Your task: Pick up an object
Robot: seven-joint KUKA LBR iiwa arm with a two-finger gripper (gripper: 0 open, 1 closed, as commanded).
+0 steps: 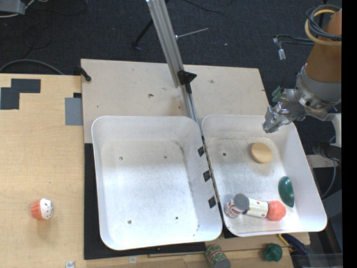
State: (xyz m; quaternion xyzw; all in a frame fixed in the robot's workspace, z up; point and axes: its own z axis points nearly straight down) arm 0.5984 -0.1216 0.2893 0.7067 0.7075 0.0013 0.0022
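Observation:
The right bin (304,149) holds three things. A flat tan disc (261,152) lies near its middle. A dark green piece (286,190) rests against the right wall. A white tube toy (254,207) with a grey cap and an orange-red end lies along the front. My gripper (271,121) hangs over the bin's far right corner, just above and to the right of the tan disc, with nothing visibly held. The arm's orange band (326,54) rises behind it at the right edge.
The left bin (111,128) sits beside the right one, with black clips (204,175) along their shared wall. A metal rail (170,43) slants in from the back. An orange-and-white toy (42,209) lies on the wooden bench at left. Two green items (273,252) sit below the bins.

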